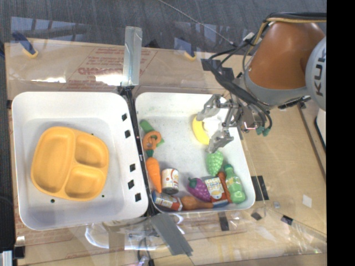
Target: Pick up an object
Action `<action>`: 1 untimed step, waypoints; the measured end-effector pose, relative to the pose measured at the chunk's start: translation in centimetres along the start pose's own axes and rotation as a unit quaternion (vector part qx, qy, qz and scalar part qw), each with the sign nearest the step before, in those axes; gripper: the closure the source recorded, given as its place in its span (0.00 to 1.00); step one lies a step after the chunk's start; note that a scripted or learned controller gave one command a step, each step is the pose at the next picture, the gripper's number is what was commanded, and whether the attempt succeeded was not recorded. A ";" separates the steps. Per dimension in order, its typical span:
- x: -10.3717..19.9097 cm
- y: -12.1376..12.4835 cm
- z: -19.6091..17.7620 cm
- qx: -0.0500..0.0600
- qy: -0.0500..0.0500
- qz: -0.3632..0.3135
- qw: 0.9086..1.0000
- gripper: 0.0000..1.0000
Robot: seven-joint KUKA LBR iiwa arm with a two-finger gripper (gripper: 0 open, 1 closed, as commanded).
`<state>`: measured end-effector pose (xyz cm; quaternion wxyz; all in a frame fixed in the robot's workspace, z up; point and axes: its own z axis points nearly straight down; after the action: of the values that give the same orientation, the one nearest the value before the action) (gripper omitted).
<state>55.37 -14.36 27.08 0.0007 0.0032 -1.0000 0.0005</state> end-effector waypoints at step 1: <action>-5.3 -3.6 13.8 -0.002 0.007 0.012 1.000 0.00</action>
<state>60.69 -17.99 13.25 0.0079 -0.0088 -0.9999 -0.0018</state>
